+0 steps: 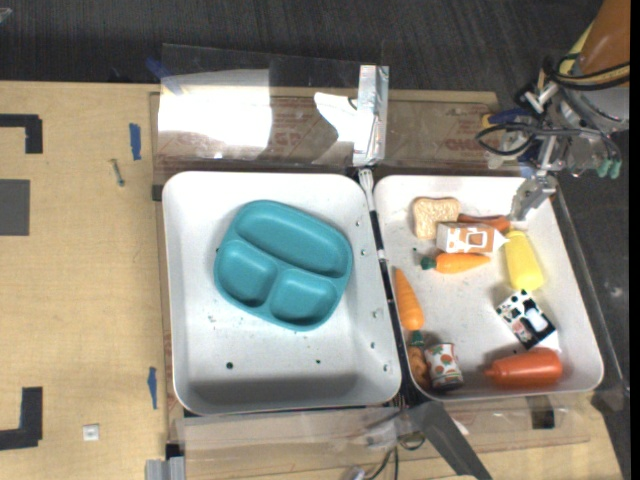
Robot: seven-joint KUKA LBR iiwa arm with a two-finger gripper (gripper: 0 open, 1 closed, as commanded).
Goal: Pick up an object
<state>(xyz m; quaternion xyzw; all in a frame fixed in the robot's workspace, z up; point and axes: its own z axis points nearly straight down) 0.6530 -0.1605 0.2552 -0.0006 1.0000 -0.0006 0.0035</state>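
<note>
Sausage [524, 367] at right bin's [585, 318] near edge. Teal tray [284, 262] in left bin [190, 268]. Gripper [527, 201] over far right corner; finger state cannot be told.

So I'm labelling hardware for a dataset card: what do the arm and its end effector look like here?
At the view's upper right the arm shows an orange band above a grey wrist. A tangle of cables, black with some blue and yellow, hangs around the wrist. Below it the end effector is slim pale metallic grey, narrowing toward its tip. No markings are readable.
</note>
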